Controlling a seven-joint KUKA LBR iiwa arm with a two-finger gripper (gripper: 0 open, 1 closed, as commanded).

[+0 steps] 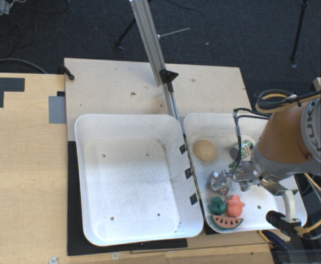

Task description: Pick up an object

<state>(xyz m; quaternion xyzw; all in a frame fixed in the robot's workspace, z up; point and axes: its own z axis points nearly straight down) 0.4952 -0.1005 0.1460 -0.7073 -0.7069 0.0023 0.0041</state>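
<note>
My gripper (221,183) hangs low over the middle of the right bin (226,124), its metal fingertips just above the toys at the bin's front. A tan round ball (204,150) lies behind it, toward the bin's far left. Directly in front of the fingertips sit a green lump (217,205) and a pink-orange toy (235,206), with a watermelon slice (227,222) at the front rim. A small green-and-white object (246,146) peeks out beside the arm's wrist. Nothing shows between the fingers.
The left bin (133,180) lies beside the right one, split from it by a rim with black clips (188,172). A slanted aluminium bar (152,43) rises behind the bins. The arm's orange band (284,133) covers the right bin's right side.
</note>
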